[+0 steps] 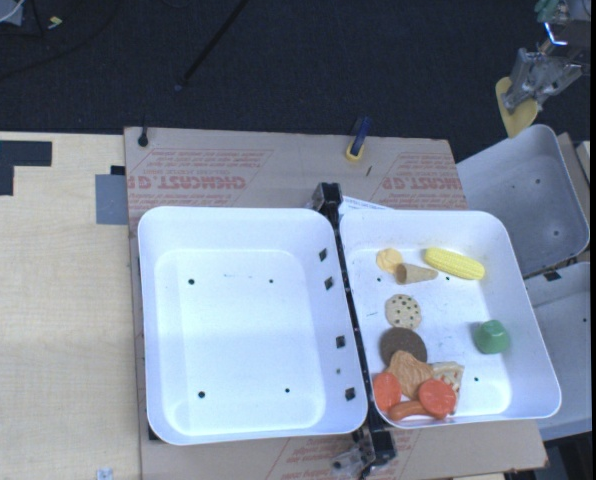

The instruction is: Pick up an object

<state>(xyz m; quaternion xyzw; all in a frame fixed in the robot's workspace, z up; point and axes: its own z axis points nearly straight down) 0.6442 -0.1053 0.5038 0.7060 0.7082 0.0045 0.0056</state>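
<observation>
- White right bin [523,298] holds toy food clustered toward its near-left: corn cob [454,263], cookie [403,311], green block [492,337], orange pieces [436,397].
- Left bin [158,328] touches it along a black hinge line.
- Claw [540,78] hangs at far right, off the bins, well apart from the food; whether it's clenched I cannot tell.
- Cardboard [238,173] lies underneath on the desk [48,308].
</observation>
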